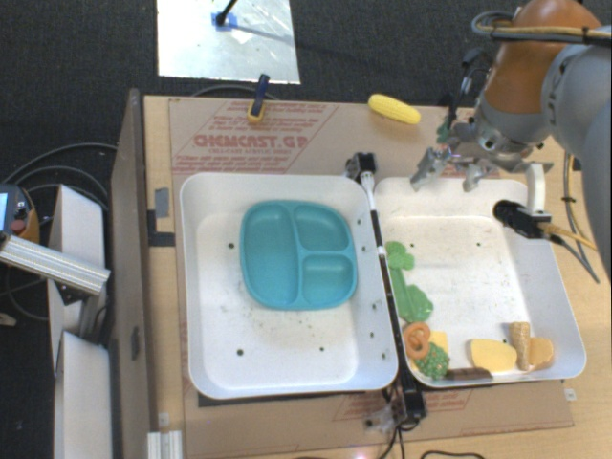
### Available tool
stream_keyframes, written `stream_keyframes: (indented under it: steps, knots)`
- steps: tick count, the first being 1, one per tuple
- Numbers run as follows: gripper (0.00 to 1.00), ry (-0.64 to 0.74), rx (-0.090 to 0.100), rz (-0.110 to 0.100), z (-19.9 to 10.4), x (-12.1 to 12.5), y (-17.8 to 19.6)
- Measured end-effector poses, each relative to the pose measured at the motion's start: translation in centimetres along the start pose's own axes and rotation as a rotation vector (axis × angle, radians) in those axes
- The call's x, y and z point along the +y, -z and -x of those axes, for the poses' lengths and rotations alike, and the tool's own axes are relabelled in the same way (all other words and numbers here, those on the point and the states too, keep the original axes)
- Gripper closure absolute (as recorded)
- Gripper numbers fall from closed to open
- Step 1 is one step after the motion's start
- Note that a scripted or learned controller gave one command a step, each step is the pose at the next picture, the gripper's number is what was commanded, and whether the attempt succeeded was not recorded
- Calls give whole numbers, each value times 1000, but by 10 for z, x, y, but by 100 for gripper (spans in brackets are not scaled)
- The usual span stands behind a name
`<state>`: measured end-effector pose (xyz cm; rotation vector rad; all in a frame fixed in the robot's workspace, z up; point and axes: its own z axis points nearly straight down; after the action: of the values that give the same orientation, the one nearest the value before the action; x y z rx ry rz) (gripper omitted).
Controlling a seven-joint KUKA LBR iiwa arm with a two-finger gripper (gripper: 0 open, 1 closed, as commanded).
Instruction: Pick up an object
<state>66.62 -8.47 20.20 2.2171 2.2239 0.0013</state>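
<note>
So far nothing is picked up. Largest, the arm [550, 65] hangs over the right bin's [478, 232] far edge; its gripper [448, 172] has fingers spread apart, holding nothing. Candidate objects lie along that bin's near side: green pieces [411, 299], a yellow wedge [492, 355], a small pretzel [418, 337]. Descent, grasp and lift remain.

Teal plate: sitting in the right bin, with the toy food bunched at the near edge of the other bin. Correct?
Not quite. The camera view shows the teal plate in the left bin, not the right one. The toy food is indeed bunched at the near edge of the other bin, the right bin.
</note>
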Motion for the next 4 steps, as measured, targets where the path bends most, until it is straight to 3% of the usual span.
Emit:
stream_keyframes:
  steps: [1,2,3,4]
  knots:
    - [0,3,1,-4,-32,-29,-19]
    - [0,-2,1,-4,-43,-64,-18]
    - [0,-6,-3,5,50,-21,-40]
    - [0,2,1,-2,24,-28,-81]
